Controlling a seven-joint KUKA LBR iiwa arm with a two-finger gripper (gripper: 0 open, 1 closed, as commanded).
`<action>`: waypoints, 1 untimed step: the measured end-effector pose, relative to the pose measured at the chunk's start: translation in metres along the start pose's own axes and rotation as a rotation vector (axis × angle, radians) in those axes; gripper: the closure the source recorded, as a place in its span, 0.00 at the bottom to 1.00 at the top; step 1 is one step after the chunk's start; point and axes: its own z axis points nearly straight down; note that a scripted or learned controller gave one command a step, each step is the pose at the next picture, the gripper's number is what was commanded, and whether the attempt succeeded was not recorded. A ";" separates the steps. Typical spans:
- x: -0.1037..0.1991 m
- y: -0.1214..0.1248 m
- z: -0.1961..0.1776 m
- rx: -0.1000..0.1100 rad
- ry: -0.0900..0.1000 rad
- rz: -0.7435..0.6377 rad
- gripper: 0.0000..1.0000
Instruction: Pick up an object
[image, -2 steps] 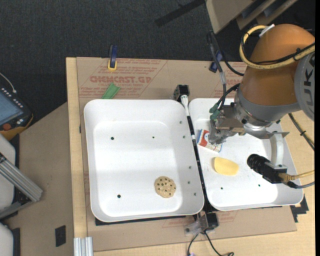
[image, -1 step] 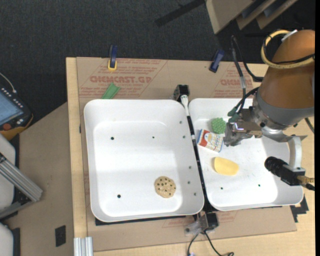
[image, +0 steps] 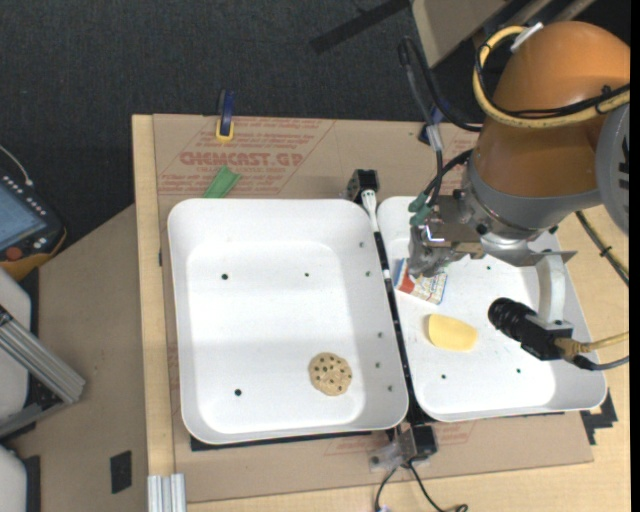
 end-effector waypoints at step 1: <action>-0.029 -0.024 0.042 0.013 -0.003 0.013 1.00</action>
